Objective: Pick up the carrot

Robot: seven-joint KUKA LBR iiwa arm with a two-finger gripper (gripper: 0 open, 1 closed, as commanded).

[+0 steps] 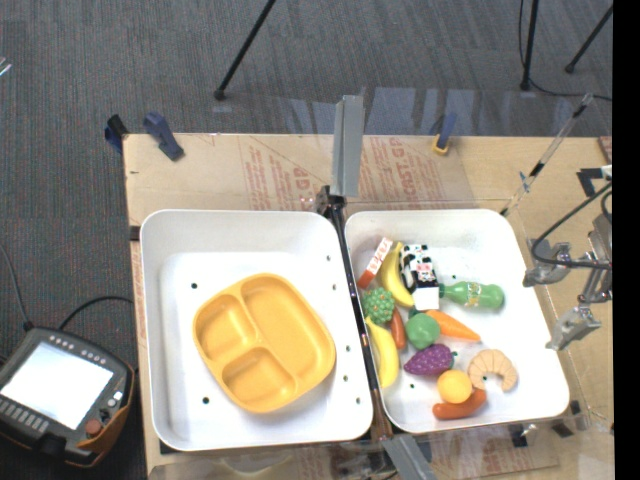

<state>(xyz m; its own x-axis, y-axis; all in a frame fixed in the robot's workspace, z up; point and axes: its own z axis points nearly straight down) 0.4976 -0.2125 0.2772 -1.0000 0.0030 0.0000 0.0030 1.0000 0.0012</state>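
Note:
The carrot (458,326) is a small orange tapered toy lying flat near the middle of the right bin (520,238), with its tip pointing right. Its thick end touches a round green toy (423,329). A green bottle (473,294) lies just behind it, and purple grapes (430,359) lie just in front. A beige croissant (493,368) sits to its front right.
Crowded around it in the right bin are two bananas (393,278) (384,353), broccoli (379,305), a cow-patterned carton (420,271), an orange ball (454,385) and a red sausage (460,405). The left bin (170,268) holds a yellow divided plate (263,341). Metal brackets and cables (580,268) stand beyond the right bin.

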